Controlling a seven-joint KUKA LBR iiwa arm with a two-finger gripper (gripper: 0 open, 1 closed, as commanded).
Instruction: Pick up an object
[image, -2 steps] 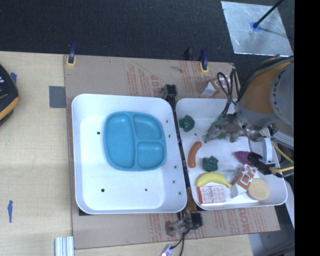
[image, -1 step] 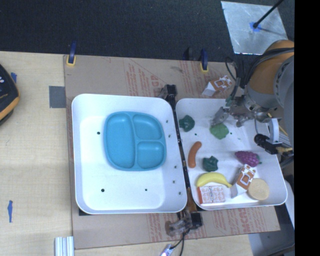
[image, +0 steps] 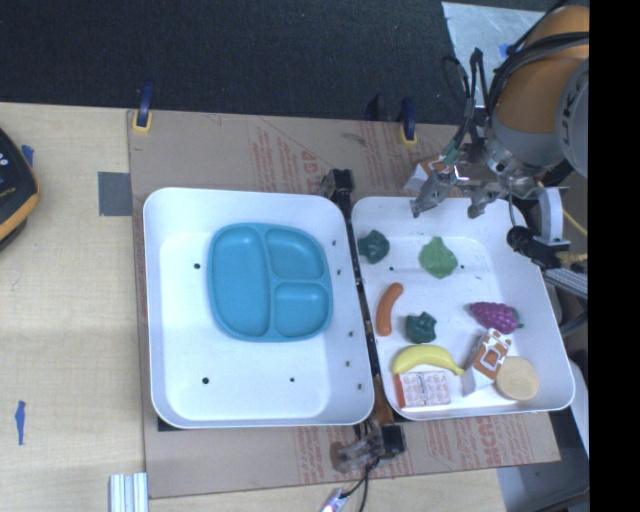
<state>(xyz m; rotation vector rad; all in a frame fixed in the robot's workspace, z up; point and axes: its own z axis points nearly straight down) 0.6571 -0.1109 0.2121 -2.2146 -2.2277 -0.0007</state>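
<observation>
- While nothing is sitting between its spread fingers, the hand (image: 452, 195) is hovering wide over the right bin's (image: 560, 345) far rim, seemingly choosing
- Toy foods are lying scattered there: green lump (image: 437, 257) nearest, sausage (image: 388, 308), banana (image: 425, 358)
- Left bin (image: 170, 390) is carrying a blue tray (image: 270, 281); cardboard is covering the table (image: 70, 330)

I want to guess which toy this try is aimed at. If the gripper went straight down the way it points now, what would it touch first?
Probably the bare floor of the right bin near its far rim. The gripper hangs with fingers spread above that strip; the light green toy lies nearest, a little nearer the camera. Depth is hard to judge from this slant.
</observation>
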